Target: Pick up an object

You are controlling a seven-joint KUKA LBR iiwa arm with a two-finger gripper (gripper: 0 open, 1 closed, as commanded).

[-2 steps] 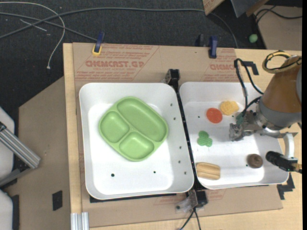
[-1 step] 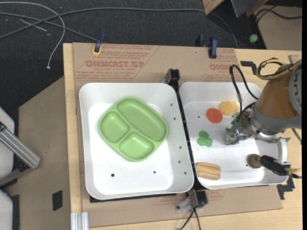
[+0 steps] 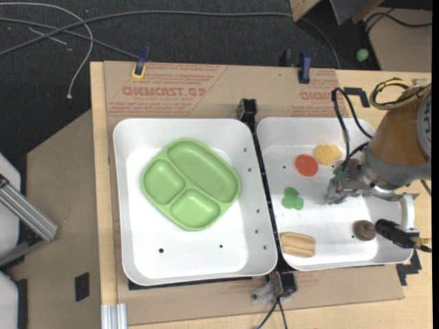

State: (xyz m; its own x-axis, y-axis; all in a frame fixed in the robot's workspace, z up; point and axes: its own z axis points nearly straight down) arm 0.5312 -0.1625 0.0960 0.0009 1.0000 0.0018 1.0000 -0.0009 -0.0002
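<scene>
Nearest in the right bin (image 3: 384,256) lie a tan block (image 3: 298,244) and a brown round piece (image 3: 364,230). Mid-bin, the gripper (image 3: 336,189) sits low over bare floor, right of the green piece (image 3: 293,199); whether its fingers are apart or together cannot be told. Farther lie the orange disc (image 3: 306,164) and yellow piece (image 3: 328,153). Risk: closing here catches nothing, since every object lies apart from the gripper.

A single fixed camera is mounted above the bench (image 3: 206,81) and looks down at a slant, taking in both white bins: the left bin (image 3: 130,204) and the right bin (image 3: 329,249). It stands far enough back to include the surrounding floor. The arm (image 3: 401,149) enters from the right edge.
</scene>
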